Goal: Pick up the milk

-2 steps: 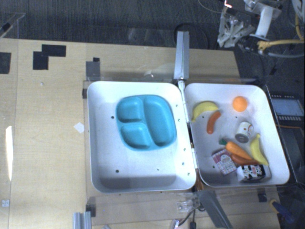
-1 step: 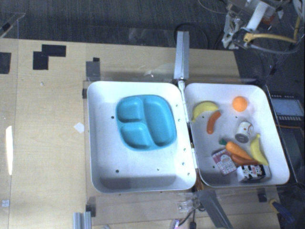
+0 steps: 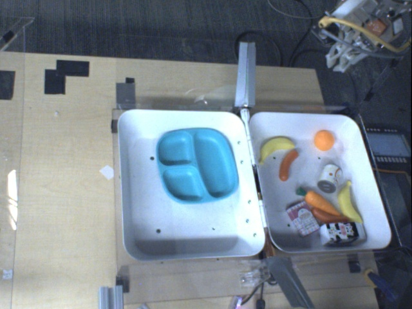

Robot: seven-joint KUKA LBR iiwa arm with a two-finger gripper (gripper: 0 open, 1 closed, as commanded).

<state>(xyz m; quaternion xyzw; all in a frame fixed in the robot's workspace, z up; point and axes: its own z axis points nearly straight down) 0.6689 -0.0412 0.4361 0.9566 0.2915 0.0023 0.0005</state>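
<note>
Overhead, the end effector [image 3: 341, 55] hovers beyond the right bin [image 3: 368, 172].

1. A pale wooden bench top [image 3: 58, 192] fills the left and middle of the scene.
2. Black square patches [image 3: 64, 74] sit on the bench at the far left.
3. Beyond the bench, the far floor is dark grey carpet [image 3: 161, 11].
4. Thin cables [image 3: 290, 5] loop across that carpet at the far right.
5. A grey metal post [image 3: 246, 76] stands at the far side, between the two bins.
6. A bright glare patch [image 3: 11, 195] falls on the bench's left edge.
</note>
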